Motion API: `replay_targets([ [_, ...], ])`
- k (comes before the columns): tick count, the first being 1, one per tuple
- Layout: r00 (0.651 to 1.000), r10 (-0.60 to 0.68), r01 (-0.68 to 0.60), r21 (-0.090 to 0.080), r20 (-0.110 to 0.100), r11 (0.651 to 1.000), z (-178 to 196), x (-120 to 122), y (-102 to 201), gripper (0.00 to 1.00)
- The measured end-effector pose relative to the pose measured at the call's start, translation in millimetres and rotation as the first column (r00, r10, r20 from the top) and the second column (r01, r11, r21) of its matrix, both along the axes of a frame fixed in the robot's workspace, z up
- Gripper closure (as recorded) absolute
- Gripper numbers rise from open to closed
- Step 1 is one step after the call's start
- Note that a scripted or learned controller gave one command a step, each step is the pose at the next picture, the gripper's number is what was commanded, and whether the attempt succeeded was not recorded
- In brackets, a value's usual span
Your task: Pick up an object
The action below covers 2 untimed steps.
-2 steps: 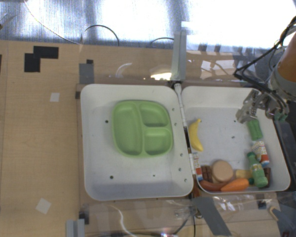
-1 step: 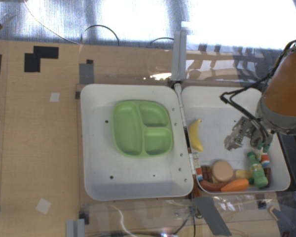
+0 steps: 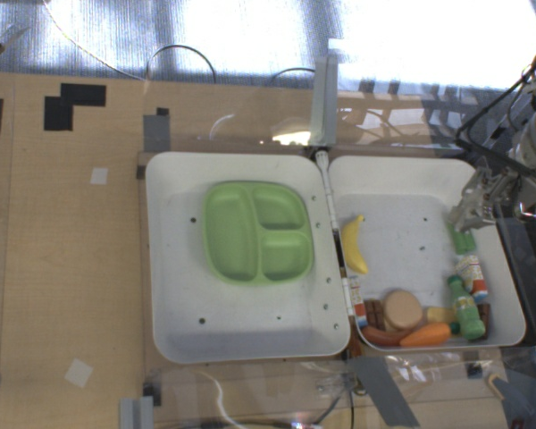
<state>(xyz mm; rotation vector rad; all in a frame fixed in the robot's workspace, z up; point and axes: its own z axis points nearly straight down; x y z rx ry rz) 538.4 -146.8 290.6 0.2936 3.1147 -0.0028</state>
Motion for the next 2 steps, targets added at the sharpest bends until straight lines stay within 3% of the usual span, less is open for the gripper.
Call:
replay_targets([
  [1, 0.969, -0.249, 0.249, 0.005, -0.008, 0.969, -73, -26, 42, 1.00],
  [2, 0.997, 0.072, -0.072, -0.003, 0.001, 0.997, 29, -28, -50, 1.00],
])
